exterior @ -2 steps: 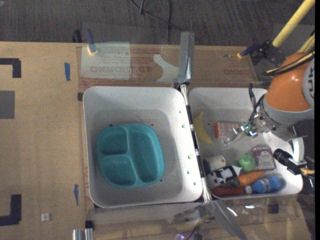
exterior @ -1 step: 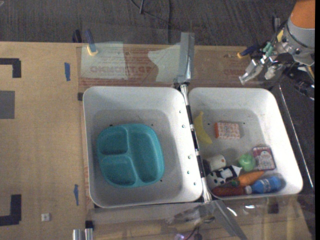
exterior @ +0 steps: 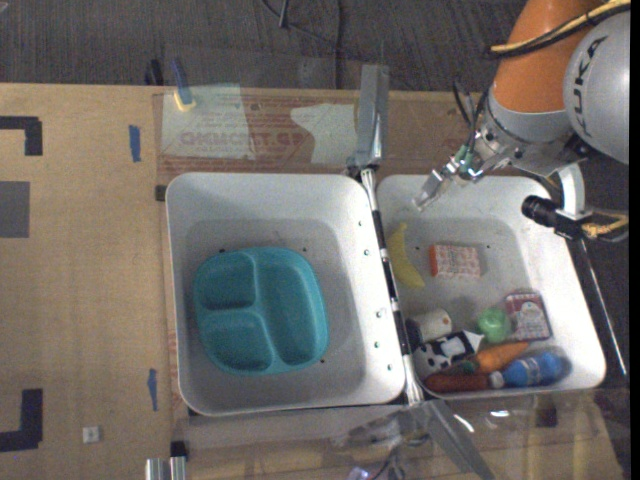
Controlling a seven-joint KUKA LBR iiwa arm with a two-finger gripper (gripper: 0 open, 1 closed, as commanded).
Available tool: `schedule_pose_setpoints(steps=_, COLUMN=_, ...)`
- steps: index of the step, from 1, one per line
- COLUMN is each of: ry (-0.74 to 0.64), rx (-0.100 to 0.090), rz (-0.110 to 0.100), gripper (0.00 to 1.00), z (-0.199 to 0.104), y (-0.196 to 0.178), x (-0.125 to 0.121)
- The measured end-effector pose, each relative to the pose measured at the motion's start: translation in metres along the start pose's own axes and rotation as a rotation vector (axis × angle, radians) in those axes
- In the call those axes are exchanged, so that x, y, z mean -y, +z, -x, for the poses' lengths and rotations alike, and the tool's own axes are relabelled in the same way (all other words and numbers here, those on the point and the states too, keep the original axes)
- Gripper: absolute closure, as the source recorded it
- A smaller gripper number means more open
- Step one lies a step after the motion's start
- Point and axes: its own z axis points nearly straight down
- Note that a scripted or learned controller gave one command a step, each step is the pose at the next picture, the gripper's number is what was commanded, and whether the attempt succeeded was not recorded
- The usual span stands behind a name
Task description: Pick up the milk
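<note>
Camera view gives you the pincer [exterior: 432, 190] hanging over the right bin's [exterior: 590, 340] far-left corner, fingers slightly spread with nothing between them. You'll find the milk [exterior: 448, 349], a black-and-white cow-patterned carton, lying near that bin's front edge beside a carrot [exterior: 503, 355], well apart from the pincer. A teal tray [exterior: 260, 309] sits in the left bin [exterior: 190, 228].

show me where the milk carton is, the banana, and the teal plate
milk carton [exterior: 450, 349], camera view, on its black-and-white spotted side.
banana [exterior: 404, 258], camera view, on the middle of its curve.
teal plate [exterior: 260, 309], camera view, on the ridge where its compartments meet.
</note>
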Motion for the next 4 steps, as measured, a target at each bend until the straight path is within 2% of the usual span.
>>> schedule_pose_setpoints(steps=1, ry=0.063, rx=0.003, rz=0.002, gripper=0.0, z=0.06, y=-0.071, x=0.033)
schedule_pose_setpoints(steps=2, ry=-0.24, rx=0.005, rz=0.003, gripper=0.0, z=0.078, y=-0.068, x=0.042)
schedule_pose_setpoints(steps=3, ry=-0.342, rx=0.006, rz=0.003, gripper=0.0, z=0.104, y=-0.25, x=0.07)
schedule_pose_setpoints(steps=4, ry=-0.412, rx=0.002, rz=0.001, gripper=0.0, z=0.054, y=-0.249, x=0.052)
